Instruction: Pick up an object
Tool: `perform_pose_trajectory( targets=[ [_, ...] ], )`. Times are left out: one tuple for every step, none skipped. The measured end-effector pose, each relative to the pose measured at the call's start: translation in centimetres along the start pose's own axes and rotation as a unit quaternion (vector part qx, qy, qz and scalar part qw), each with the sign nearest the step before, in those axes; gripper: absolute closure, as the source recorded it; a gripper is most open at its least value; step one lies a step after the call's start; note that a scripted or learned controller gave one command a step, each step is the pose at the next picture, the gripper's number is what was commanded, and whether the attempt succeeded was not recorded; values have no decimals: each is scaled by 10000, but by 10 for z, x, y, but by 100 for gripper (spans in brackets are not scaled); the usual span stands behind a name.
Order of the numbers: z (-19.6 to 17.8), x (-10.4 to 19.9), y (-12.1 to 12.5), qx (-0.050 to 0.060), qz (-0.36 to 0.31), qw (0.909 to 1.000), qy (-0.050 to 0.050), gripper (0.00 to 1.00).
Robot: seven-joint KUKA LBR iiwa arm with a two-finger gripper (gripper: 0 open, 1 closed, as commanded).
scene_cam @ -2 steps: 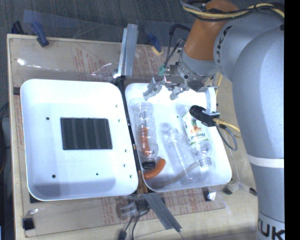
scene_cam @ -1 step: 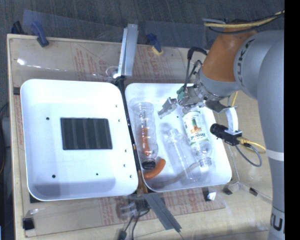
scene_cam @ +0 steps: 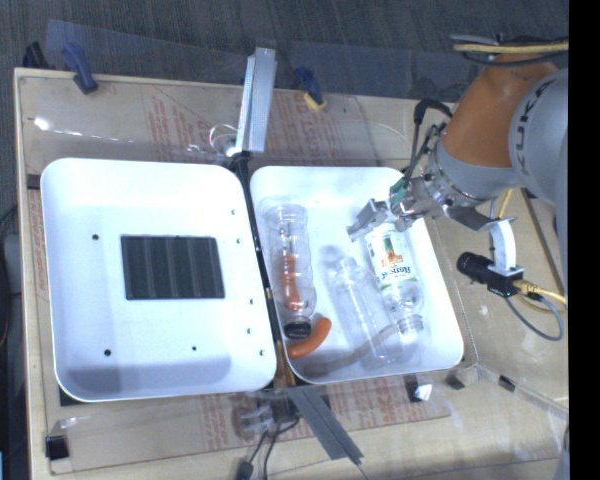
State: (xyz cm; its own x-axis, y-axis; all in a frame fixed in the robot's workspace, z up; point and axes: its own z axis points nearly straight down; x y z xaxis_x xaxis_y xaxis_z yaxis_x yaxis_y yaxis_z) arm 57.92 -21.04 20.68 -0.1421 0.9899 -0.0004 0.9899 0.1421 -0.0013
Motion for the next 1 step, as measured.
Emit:
perform_pose_trajectory(
  targets=[
    [27,5,-26,10,-152,9999,6,0]
  ],
)
